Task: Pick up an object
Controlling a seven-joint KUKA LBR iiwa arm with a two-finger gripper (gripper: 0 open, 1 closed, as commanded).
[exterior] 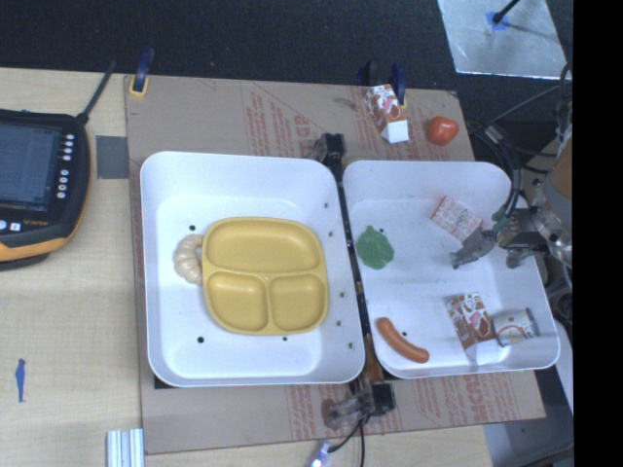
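The right bin [409, 188] holds a green broccoli-like piece [374, 248], a red and white packet [455, 218], a sausage [402, 340], a brown carton [470, 321] and a small can [513, 327]. My gripper [474, 251] reaches in from the right edge. It hangs low over the right part of that bin, just below the packet and above the carton, and nothing shows in its grasp. The left bin [170, 188] holds a yellow divided plate [264, 273] with a pale bread-like piece [187, 258] against its left side.
Behind the right bin, on the cardboard, stand a small carton [386, 112] and a red tomato-like ball [442, 130]. A teach pendant [39, 183] lies at the far left of the bench. Clamps sit at the seam between the bins, at front and back.
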